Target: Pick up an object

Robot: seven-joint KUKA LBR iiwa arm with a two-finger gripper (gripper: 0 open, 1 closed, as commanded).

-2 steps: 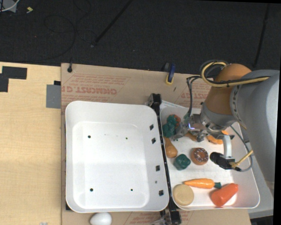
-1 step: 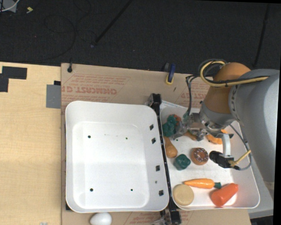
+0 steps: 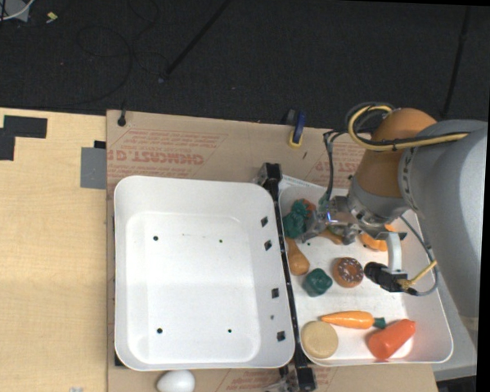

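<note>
A dark floor with loose cables fills the background, and a pale wooden bench (image 3: 37, 246) lies below it, covered in part by a sheet of printed cardboard (image 3: 190, 147). Two shallow white plastic bins are set side by side on the cardboard: the left bin (image 3: 137, 226) and the right bin (image 3: 434, 344), with black clips along the edge between them.

In the right bin several toy foods are scattered. A carrot (image 3: 349, 319), smooth and orange with a green stub, is laid with its long axis nearly level, the tip pointing left and the stub right. It lies well below the gripper (image 3: 335, 224), apart from it. A red pepper-like piece (image 3: 391, 338) is seen just right of the carrot, and a round tan disc (image 3: 319, 340) just below its tip. A brown doughnut (image 3: 348, 272) with speckled icing lies between carrot and gripper. A knobbly green piece (image 3: 318, 281) is left of the doughnut, a tan elongated piece (image 3: 297, 257) slants above it, and a dark green leafy piece (image 3: 295, 222) lies just left of the gripper.

The grey arm (image 3: 442, 177) is reached in from the right, its orange band (image 3: 390, 154) above the wrist. The gripper is lowered among the upper items; whether anything is pinched cannot be told.

A white egg (image 3: 175, 383) rests outside the bins, below the left bin.
</note>
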